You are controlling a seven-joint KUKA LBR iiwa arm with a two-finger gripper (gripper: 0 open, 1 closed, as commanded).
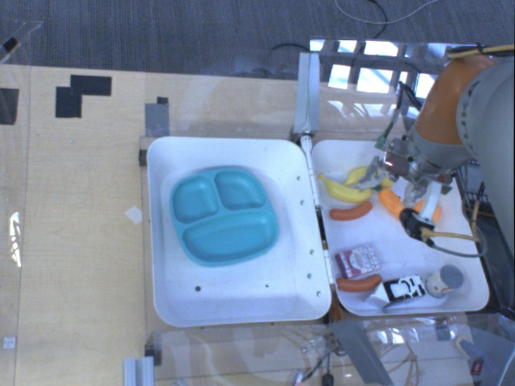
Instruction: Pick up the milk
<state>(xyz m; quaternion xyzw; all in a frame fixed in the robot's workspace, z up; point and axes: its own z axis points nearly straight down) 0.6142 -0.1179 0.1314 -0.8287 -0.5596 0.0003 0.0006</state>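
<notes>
The milk [403, 289] is a small carton with black and white cow patches. It lies on its side near the front edge of the right bin [476, 294]. My gripper [393, 182] hangs over the back half of that bin, well behind the milk. Its fingers are spread open, one by the banana [346, 188] and the other over the orange carrot [392, 201]. Nothing is held between them. The orange-banded wrist [452, 95] rises behind it.
The right bin also holds a red sausage [352, 211], a red packet [357, 260], a second sausage [359, 283] and a small grey cup [445, 280] beside the milk. A blue divided plate [225, 215] lies in the left bin [161, 288].
</notes>
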